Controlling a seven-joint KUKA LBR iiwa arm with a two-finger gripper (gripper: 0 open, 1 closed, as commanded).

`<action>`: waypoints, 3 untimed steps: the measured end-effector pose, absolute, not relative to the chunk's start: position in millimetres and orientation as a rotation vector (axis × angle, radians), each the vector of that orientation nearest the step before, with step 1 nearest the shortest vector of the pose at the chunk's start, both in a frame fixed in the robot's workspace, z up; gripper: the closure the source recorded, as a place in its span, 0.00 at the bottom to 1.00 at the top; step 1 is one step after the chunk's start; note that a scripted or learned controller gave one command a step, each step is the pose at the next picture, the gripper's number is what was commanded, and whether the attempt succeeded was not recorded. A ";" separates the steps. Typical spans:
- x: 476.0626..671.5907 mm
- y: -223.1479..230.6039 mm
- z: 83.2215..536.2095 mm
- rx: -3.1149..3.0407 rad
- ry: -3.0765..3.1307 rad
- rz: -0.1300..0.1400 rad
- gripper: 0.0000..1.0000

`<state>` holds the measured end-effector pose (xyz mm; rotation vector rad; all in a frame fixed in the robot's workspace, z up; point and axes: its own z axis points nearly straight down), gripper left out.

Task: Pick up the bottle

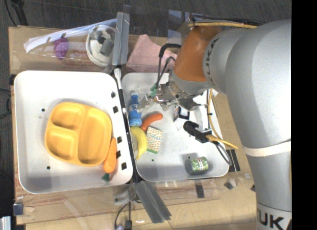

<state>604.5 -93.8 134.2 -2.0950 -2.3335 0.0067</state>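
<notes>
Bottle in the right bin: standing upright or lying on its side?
Lying down. The bottle rests lengthwise along the right bin's left wall, blue cap toward the far end, its near end against the banana.

The grey arm [257, 105] comes in from the right side of the bench, its thick body rising along that edge and bending over toward the far side of the right-hand bin. The orange band [190, 55] sits just above the wrist, near the bin's far edge. Below it, the gripper [161, 95] points down into the far part of that bin.
</notes>
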 end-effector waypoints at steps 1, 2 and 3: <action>656.9 -91.0 91.6 -1.907 -2.495 0.002 0.00; 657.5 -89.8 102.0 -1.902 -2.499 0.002 1.00; 656.9 -84.1 192.7 -1.982 -2.437 0.001 1.00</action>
